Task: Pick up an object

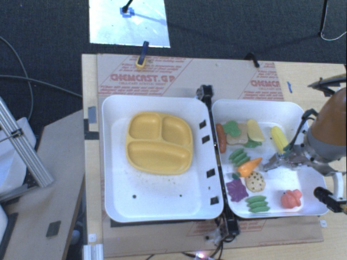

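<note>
the gripper (269, 163) hung low in the right bin (295, 111), its tip just beside the carrot (249, 166), an orange wedge lying left of it. whether it was released or clenched, i cannot tell.

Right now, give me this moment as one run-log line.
arm: over right bin | claw: low beside carrot | nothing seen held | left bin: yellow plate | pick: not yet done

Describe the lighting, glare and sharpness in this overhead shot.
Camera view: even, soft light with faint shadows; the left bin is bright white but keeps detail; the shiny sheet on the floor reflects light; overall mildly soft, and the gripper and arm edge look blurred.
</note>
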You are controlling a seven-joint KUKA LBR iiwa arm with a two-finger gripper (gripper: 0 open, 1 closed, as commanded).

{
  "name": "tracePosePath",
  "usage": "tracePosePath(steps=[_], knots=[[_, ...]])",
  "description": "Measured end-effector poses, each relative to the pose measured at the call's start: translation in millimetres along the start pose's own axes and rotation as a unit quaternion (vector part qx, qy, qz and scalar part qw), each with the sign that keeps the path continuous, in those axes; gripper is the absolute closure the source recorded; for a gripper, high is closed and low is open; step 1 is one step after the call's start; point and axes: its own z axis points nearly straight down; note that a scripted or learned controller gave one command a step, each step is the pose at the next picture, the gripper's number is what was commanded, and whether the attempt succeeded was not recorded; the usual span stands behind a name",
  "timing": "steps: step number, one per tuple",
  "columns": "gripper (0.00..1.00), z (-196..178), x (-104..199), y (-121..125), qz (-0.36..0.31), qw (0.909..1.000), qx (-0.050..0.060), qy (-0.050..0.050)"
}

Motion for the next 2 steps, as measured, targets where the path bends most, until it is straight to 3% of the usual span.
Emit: tracePosePath(steps=[1,2], knots=[[0.00,-5.6,107.7,73.2,-0.009,0.9999,-0.007,0.000],[0.00,-109.5,183.0,-13.4,-0.006,1.0000,-0.005,0.001]])
